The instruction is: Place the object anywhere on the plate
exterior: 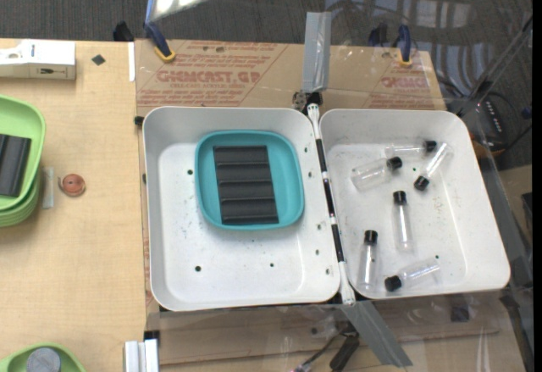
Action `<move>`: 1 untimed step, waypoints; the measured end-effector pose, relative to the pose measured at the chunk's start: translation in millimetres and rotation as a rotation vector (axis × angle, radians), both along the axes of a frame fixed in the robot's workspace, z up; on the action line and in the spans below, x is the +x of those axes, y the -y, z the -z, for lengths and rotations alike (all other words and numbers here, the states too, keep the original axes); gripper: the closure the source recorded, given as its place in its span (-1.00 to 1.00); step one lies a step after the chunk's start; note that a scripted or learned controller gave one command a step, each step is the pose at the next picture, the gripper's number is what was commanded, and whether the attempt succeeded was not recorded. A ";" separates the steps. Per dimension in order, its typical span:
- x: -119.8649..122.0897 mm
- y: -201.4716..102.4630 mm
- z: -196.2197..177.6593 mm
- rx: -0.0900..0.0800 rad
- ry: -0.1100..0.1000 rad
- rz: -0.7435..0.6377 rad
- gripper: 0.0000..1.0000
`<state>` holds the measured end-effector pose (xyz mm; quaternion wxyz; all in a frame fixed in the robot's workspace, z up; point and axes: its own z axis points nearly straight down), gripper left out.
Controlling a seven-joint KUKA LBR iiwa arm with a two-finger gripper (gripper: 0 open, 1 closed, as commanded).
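Teal plate (pixel 250 180) seated in left bin (pixel 169 260), dark ribbed insert on it. Clear black-capped vials (pixel 400 218) scattered in right bin (pixel 474 269), none on plate. Pincer state cannot be told. One isolated vial to be gripped mid-body, lifted clear, released over plate centre.

Red print runs across the cardboard sheet (pixel 254 74) behind the bins; on the left it reads roughly "GEMCAST", though the letters are faint and I can't be sure of them. A second patch of red print near its right end is too blurred to read.
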<state>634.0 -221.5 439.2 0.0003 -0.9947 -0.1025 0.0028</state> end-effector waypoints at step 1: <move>20.1 0.1 -0.2 0.000 0.000 0.001 -1.00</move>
